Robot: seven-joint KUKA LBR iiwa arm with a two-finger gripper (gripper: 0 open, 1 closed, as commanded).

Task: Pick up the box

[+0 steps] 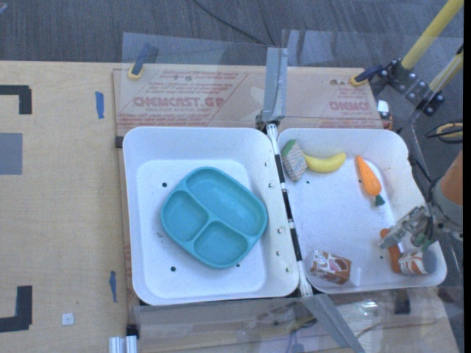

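The box (329, 266) is a small brown and white carton lying on its side near the front edge of the right bin (331, 204). My gripper (407, 232) reaches in from the right and hovers low over the bin's front right part, to the right of the box and a little behind it. Nothing from the box is in it. A small red-orange item (394, 250) lies just under the gripper, partly hidden by it.
A blue divided plate (213, 216) lies in the left bin (143, 197). The right bin also holds a banana (325, 162), a carrot (370, 177), a grey-green object (294, 160) at the back left, and an orange-white cup (416, 263) in the front right corner.
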